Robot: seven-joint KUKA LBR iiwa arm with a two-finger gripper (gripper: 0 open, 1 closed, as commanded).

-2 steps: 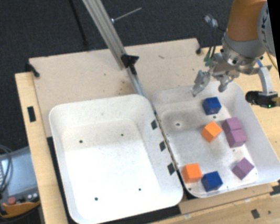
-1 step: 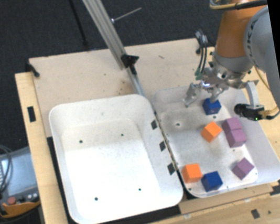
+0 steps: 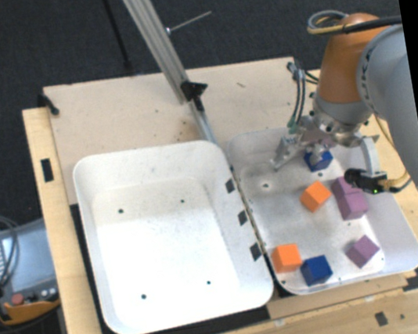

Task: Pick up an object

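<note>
Hand (image 3: 312, 154) lowered over a small blue block (image 3: 319, 158) at the back of the right bin (image 3: 404, 264) — whether it is open or gripping cannot be told. No lift evident yet — the pick appears unfinished; other blocks lie nearby.

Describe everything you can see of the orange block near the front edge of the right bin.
The orange block is a small cube with a matte, foam-like look and slightly rounded corners. It sits flat on the floor of the right bin, near the front left corner, close to the wall shared with the other bin. A blue block lies just beside it toward the front right, very close or touching. Nothing grips it.
</note>
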